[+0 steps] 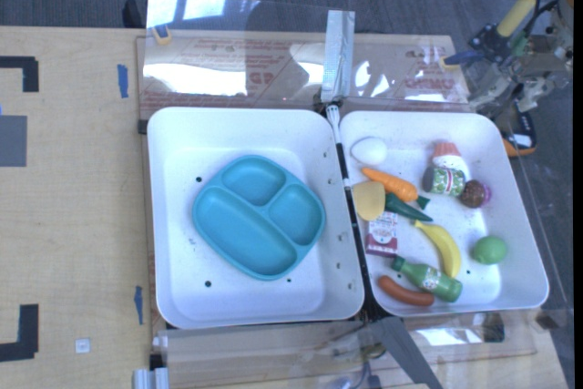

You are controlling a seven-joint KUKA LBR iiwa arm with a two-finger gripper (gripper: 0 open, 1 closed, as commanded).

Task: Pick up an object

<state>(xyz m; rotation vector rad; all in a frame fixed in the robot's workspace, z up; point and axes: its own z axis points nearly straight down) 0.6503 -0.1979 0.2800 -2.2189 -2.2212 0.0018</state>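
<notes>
Camera view: the right bin [519, 196] holds a loose cluster of small plastic toy foods, and none of them is lifted. Near its back edge lies a smooth white egg [369, 149]. Just in front of the egg a carrot [390, 183], orange and tapered, slants toward the bin's middle, with a pale yellow rounded chip [369, 199] beside it against the left wall. A dark green pod-like piece [407, 207] lies between the carrot and a curved yellow banana [441, 247]. A small red and white packet [383, 234] lies flat, left of the banana. Toward the front edge a green bottle [428, 278] lies on its side, touching a reddish-brown sausage [404, 291] just in front of it. Near the back right corner a can [445, 172] with a red top, white and green label, lies tilted, and a dark brown round piece [474, 193] sits just beside it. A glossy green lime [489, 250] rests alone near the right wall.

The left bin [173, 196] carries a turquoise tray [259, 216], rounded, moulded into three compartments, lying slantwise at its middle.

Both bins are shallow, white, with rounded corners, and stand side by side on the pale wooden counter [64, 196]. A clear plastic screen [237, 50] rises behind them.

The pincer [504, 96] hangs beyond the right bin's back right corner, outside its wall, among cables and a yellow hose [519, 9]; whether it is wide or narrow I cannot tell.
</notes>
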